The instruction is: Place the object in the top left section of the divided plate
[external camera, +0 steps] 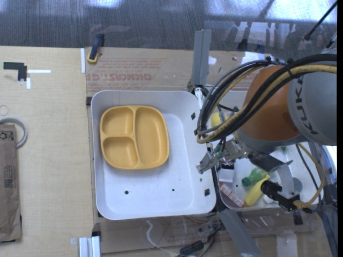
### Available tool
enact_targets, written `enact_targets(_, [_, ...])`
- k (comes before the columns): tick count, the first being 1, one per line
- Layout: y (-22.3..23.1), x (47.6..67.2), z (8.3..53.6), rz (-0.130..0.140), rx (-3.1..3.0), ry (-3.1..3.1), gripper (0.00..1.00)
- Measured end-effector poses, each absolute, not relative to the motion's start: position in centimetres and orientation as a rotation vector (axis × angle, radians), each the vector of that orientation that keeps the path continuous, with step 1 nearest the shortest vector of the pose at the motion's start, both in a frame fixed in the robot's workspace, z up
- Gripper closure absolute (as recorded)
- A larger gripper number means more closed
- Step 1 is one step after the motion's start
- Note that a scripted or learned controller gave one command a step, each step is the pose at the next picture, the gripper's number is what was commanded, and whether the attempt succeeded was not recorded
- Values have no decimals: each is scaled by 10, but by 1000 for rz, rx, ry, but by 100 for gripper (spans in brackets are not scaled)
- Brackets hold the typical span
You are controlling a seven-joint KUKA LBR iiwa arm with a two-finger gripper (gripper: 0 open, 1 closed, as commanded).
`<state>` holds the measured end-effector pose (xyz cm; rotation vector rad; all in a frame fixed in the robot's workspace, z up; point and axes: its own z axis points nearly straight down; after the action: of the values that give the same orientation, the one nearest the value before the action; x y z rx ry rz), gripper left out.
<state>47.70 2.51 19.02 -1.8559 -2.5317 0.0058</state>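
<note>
Hovering over the right bin (pixel 236 199) w/ the arm (pixel 278 111), the pincer is being hidden, so grip state can't be told. Objects (pixel 254 183) are lying in that bin; the divided plate (pixel 134 137) is being left unfilled. Risk: a missed grasp, since items are being crowded together.

A yellow divided plate (pixel 135 137) lies in a white bin (pixel 144 197); the arm (pixel 284 111) shows grey and orange.
</note>
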Motion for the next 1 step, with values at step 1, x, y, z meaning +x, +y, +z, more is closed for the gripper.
enact_targets(1, [25,477,190,6,-1856,-2532,0])
